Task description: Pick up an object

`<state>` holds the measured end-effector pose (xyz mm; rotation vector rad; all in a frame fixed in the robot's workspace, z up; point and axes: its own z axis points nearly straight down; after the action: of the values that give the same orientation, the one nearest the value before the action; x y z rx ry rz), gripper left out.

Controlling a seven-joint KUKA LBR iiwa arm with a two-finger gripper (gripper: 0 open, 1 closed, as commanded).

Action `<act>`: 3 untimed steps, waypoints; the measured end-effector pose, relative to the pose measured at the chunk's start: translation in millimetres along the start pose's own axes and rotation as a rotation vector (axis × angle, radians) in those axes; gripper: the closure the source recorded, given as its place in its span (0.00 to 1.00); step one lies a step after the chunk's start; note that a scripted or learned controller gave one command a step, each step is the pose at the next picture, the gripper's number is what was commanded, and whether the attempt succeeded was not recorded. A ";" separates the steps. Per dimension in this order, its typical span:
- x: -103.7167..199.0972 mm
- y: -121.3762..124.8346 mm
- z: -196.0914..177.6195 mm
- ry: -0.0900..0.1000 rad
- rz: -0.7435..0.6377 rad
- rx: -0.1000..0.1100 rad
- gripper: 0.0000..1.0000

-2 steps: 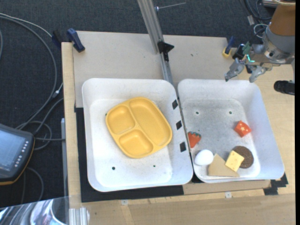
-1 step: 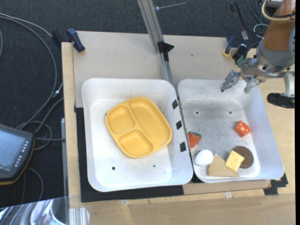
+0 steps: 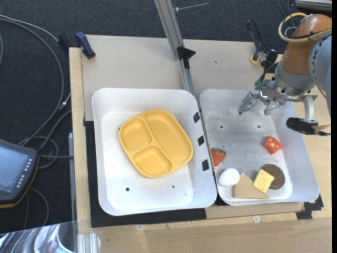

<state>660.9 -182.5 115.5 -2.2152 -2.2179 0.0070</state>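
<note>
Orange block [image 3: 271,145] sits well clear of my gripper [image 3: 259,105], spread open and empty; I risk closing on air.

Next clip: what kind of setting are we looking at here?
Most likely a robotics lab bench for pick-and-place trials. An industrial arm's gripper hangs over the right white bin, which holds toy food such as a cheese wedge; loose cables and a handheld control pendant lie alongside.

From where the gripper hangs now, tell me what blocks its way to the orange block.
Nothing visible does. The gripper hangs open over the right bin's far end, and bare bin floor lies between it and the orange block.
</note>
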 end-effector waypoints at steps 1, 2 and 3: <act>0.7 -0.1 24.2 -0.001 0.000 -0.003 0.00; 0.7 1.6 10.3 -0.002 -0.001 -0.008 1.00; 0.9 11.2 -52.3 -0.004 -0.001 -0.017 1.00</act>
<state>672.5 -181.6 167.7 -2.2250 -2.2296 -0.0077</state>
